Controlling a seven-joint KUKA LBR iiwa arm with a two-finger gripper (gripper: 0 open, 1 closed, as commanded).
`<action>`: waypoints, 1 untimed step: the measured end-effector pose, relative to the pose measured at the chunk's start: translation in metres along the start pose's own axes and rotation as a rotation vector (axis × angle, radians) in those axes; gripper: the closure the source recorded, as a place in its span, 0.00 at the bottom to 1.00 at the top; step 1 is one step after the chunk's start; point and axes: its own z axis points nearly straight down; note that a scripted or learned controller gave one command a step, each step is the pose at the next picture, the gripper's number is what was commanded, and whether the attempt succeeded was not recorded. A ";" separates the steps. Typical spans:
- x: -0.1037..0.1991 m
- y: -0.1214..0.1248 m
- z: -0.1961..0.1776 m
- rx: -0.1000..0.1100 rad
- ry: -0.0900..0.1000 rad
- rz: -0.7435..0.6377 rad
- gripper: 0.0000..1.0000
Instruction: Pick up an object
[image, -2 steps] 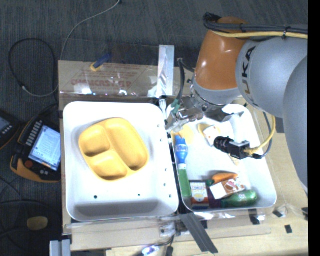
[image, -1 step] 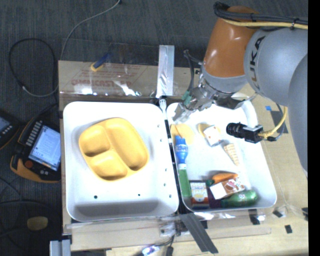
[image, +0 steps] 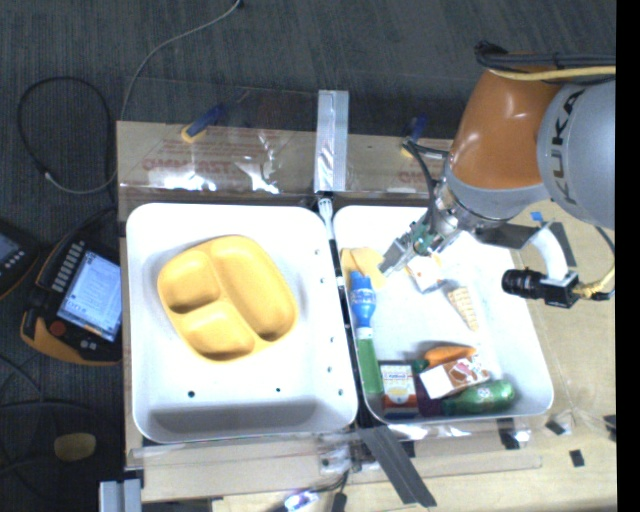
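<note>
My gripper (image: 408, 250) hangs over the upper part of the right bin (image: 520, 330), at the end of the grey and orange arm. Just left of it lies a yellow item (image: 358, 262), and a small white card (image: 426, 275) sits right below it. A blue bottle (image: 361, 300) lies along the bin's left wall, with a long green stick (image: 368, 365) under it. A pale cone-shaped piece (image: 465, 305) rests in the middle. I see nothing held in the gripper.
The left bin (image: 150, 400) holds a yellow divided tray (image: 228, 297). Along the right bin's front wall lie an orange item (image: 445, 353), a white and red packet (image: 452, 378), a green bottle (image: 480, 397) and a small dark box (image: 398, 385).
</note>
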 end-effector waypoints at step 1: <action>0.014 0.050 0.019 -0.001 0.002 0.064 1.00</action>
